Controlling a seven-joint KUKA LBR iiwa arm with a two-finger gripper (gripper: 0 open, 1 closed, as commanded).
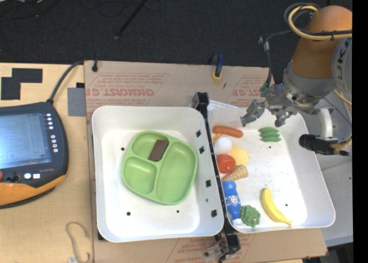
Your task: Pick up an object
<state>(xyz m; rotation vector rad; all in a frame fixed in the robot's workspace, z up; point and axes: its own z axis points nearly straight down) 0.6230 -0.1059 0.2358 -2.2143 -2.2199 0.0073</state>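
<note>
With its fingers (265, 117) spread and seemingly empty, the gripper should drop straight onto the ridged green plastic pod (269, 135) just nearer.

right bin (313, 193) centre open | toys (233, 167) crowd left wall

bins (115, 221): smooth white plastic
divided plate (172, 184): matt green plastic
banana (273, 205): glossy yellow plastic
bench sheet (144, 86): printed cardboard
</note>
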